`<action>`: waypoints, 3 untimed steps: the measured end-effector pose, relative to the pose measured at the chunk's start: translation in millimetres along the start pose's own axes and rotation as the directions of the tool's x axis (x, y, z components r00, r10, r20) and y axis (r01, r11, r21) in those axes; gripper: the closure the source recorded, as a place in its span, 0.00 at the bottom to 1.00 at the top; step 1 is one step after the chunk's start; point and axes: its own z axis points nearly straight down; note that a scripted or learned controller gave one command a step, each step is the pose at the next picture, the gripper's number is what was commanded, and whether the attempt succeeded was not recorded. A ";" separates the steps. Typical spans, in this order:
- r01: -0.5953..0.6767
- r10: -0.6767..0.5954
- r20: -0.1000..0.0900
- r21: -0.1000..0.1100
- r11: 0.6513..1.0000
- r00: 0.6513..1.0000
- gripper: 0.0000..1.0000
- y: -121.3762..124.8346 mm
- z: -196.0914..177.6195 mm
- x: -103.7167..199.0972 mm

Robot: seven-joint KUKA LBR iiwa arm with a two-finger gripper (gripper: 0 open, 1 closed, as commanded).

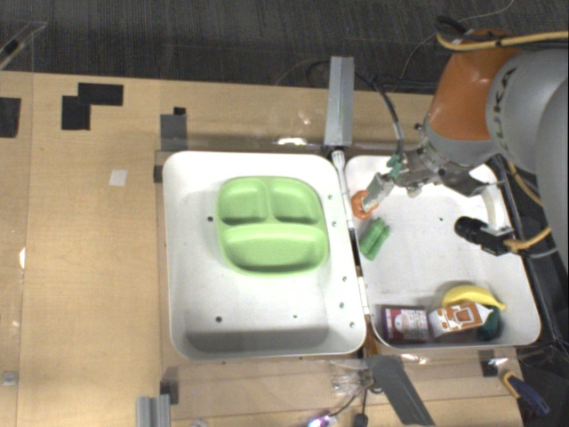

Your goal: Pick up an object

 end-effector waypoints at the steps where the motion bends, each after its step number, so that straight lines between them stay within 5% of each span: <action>1: 0.108 -0.108 0.000 0.001 0.994 0.994 0.00 -5.3 89.8 -46.9; 2: 0.186 -0.186 -0.008 0.012 0.983 0.983 0.00 36.4 96.5 -66.4; 3: 0.193 -0.193 0.001 0.001 0.981 0.981 1.00 39.9 83.7 -66.4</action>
